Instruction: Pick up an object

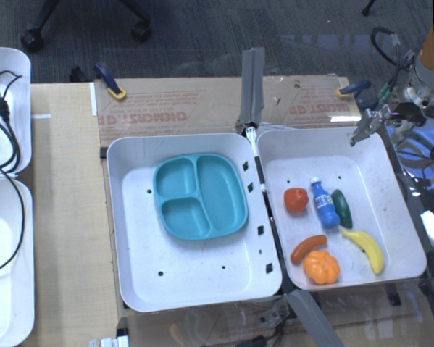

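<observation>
Orange fruit [322, 266] low in right bin [392, 196]; gripper [367, 127] well apart, grip state unclear.

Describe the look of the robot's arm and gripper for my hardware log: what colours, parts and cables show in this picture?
At the camera view's upper right edge, the gripper ends in thin, dark metallic fingers, joined to a silvery-grey block. Behind it sits a pale, rounded wrist section with blue parts below it. A dark cable loops above it. An orange-tan patch shows at the frame's edge. No markings are legible.
</observation>
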Robot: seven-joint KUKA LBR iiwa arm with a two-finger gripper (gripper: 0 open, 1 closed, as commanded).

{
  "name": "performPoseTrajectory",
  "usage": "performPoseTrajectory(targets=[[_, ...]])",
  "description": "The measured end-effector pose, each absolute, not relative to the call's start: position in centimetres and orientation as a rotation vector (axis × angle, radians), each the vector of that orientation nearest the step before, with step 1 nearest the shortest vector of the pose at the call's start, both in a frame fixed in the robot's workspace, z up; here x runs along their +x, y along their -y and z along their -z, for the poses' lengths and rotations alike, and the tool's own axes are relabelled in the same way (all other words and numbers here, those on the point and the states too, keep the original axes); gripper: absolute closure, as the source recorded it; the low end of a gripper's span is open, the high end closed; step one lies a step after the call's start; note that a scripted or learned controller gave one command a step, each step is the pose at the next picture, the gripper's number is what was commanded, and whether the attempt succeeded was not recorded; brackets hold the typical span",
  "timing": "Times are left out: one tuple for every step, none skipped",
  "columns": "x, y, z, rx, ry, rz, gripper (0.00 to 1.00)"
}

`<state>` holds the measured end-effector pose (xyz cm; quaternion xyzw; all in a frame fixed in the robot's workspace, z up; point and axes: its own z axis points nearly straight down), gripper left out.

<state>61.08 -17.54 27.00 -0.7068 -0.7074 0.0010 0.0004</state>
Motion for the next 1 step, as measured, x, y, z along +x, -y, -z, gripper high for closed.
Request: performPoseTrajectory(targets=[[60.30,14.48,-17.00,-2.217,2.223,-0.005,0.00]])
